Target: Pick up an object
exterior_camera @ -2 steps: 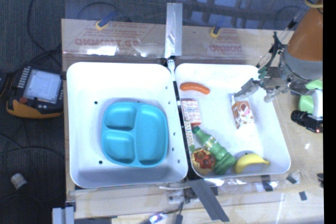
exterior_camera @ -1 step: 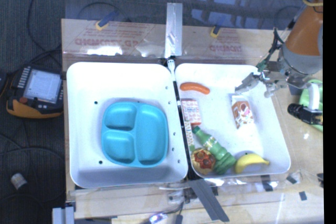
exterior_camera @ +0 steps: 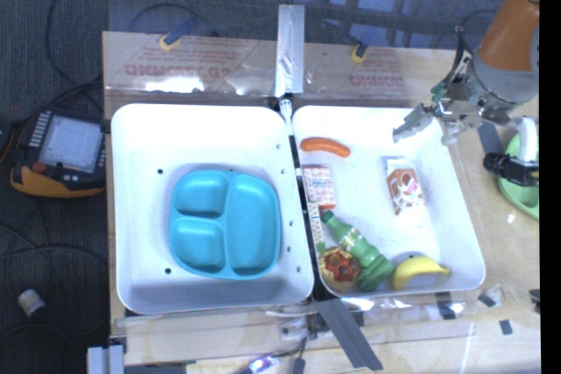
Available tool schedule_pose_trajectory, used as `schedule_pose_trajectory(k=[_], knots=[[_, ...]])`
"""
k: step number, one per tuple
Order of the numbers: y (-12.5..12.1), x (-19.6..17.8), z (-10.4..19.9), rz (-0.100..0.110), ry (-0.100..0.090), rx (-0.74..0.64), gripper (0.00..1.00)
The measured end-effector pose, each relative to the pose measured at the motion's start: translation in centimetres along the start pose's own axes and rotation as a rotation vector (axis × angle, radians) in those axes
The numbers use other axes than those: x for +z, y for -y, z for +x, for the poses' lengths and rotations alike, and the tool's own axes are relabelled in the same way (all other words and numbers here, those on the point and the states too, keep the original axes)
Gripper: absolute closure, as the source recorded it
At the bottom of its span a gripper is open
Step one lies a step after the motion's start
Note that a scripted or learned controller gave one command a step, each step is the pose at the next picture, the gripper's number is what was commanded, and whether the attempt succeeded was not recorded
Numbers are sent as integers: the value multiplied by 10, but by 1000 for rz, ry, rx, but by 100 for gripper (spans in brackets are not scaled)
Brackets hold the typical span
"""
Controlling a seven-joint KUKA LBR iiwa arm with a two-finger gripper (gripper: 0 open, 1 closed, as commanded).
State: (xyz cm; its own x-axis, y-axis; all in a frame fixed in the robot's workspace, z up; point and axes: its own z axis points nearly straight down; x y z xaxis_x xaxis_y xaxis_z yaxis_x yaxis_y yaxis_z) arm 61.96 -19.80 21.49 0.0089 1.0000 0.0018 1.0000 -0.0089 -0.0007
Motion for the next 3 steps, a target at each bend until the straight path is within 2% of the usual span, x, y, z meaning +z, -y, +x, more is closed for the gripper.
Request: schedule_pose_trajectory(k=[1, 2, 3], knots=[[23, 100, -16, 3, -2, -12, 0], [21, 117, -14, -5, -6, -30, 0], [22, 110, -14, -2, -5, -31, 100]])
